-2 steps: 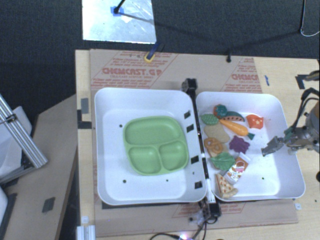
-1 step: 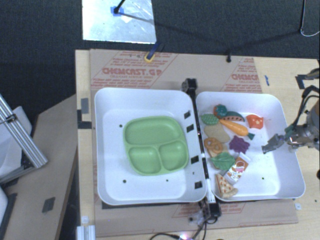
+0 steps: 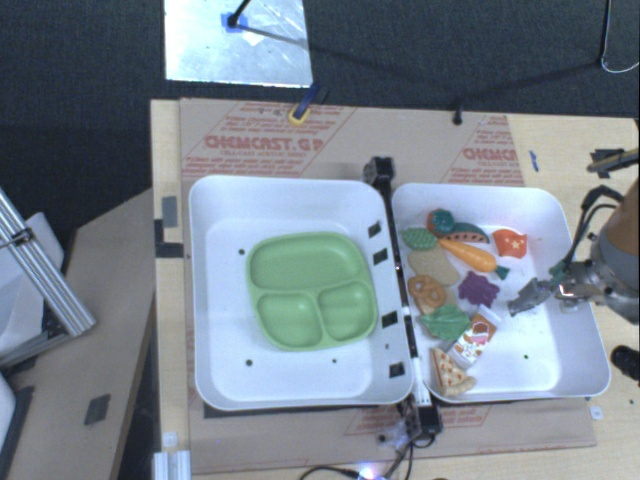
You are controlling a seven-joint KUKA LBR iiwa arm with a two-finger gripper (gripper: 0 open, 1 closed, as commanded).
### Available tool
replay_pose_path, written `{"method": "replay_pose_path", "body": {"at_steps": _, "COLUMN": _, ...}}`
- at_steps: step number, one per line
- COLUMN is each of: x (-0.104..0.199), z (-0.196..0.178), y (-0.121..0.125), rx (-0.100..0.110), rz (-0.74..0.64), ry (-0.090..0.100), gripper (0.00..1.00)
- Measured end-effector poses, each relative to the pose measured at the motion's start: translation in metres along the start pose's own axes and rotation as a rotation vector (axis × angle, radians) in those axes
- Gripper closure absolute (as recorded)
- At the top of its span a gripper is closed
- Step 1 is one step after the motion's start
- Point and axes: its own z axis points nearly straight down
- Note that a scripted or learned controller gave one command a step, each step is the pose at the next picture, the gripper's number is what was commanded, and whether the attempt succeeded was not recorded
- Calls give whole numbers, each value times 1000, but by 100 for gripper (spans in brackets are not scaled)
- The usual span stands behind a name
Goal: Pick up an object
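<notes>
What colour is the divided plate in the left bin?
Light green; the divided plate shows plainly in the camera view, lying in the white left bin.

The hand [image 3: 524, 299] hangs over the right bin [image 3: 560, 368], beside toy foods [image 3: 455, 268].

Left bin [image 3: 215, 268]: white, holds pale green divided plate [image 3: 308, 290]. Right bin [image 3: 560, 298]: white, with orange carrot [image 3: 468, 254], purple leaf-shaped piece [image 3: 479, 290], red piece [image 3: 510, 242], tan pretzel [image 3: 427, 291], green leaf [image 3: 445, 321], beige oval [image 3: 433, 266], pizza slice [image 3: 452, 372] tan with red dots. Bench sheet [image 3: 250, 138]: brown cardboard, red lettering. Floor [image 3: 80, 68]: dark blue. Foil square [image 3: 237, 28]: silver
</notes>
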Motion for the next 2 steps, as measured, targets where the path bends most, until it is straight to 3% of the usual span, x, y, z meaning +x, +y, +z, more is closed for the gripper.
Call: {"method": "replay_pose_path", "body": {"at_steps": 2, "x": 4, "z": 72, "y": -2, "rx": -2, "rz": 1, "ry": -1, "gripper": 0}}
